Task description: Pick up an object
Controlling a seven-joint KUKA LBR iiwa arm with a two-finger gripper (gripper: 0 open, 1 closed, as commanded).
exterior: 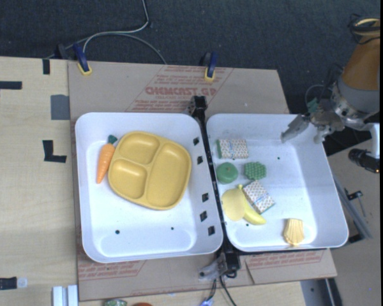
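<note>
- Camera view, slanted top-down: arm point(360, 69) enters from the right, grey w/ orange band, wrist over the right bin's point(306, 183) upper right corner.
- Gripper point(300, 127) hangs above bare bin floor near that corner; one grey finger visible pointing left-down, nothing seen between fingers. Cannot tell whether it's spread or clenched at this angle.
- Task's candidates sit in the right bin, well apart from the gripper, clustered toward the divider: patterned block point(233, 148) at top, green round piece point(226, 172) and green textured piece point(255, 169) below it, second patterned block point(260, 196) touching a yellow banana-like toy point(239, 206), pale yellow ridged item point(293, 231) alone near the front wall.
- Judgement: cluster looks loosely scattered, not arranged; the lone ridged item seems the cleanest grab, no neighbours to bump.
- Left bin point(89, 190) holds a yellow divided plate point(150, 169), tilted diag., w/ a toy carrot point(104, 161) just beside its left edge.
- Surface: both bins rest on a cardboard sheet point(172, 88), held by clamps point(210, 65) at the back edge, over a light wood bench point(25, 190) w/ black tape marks.
- Room: dark carpet behind, a cable point(124, 30) looping across it.
</note>
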